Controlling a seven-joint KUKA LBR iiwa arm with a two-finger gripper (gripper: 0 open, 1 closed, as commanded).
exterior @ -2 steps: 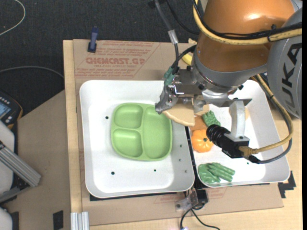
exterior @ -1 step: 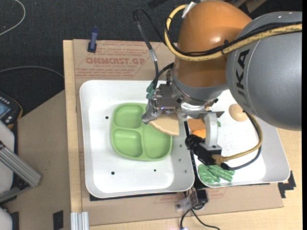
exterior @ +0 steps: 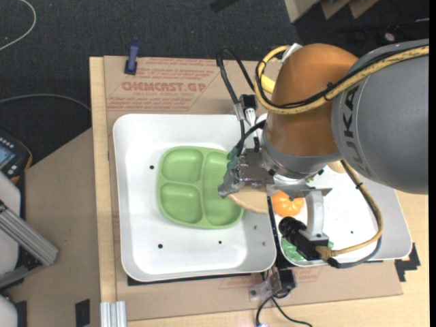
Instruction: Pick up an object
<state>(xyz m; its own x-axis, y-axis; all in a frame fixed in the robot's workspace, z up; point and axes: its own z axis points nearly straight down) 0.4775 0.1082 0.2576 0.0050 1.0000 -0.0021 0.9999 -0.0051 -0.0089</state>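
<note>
A light green divided plate (exterior: 191, 186) lies in the left bin (exterior: 136, 203). My gripper (exterior: 234, 181) hangs over the plate's right edge, close to the wall between the two bins. Just below it a flat tan object (exterior: 249, 201) sticks out across that wall; whether the gripper touches it I cannot tell. An orange object (exterior: 287, 202) lies beside it in the right bin (exterior: 381, 240), partly hidden by the wrist. The big grey and orange arm covers most of the right bin.
A green-rimmed item (exterior: 294, 253) peeks out at the right bin's near left corner. A small blue object (exterior: 132, 56) lies on the cardboard sheet (exterior: 170, 80) behind the bins. Bare white floor of the left bin surrounds the plate.
</note>
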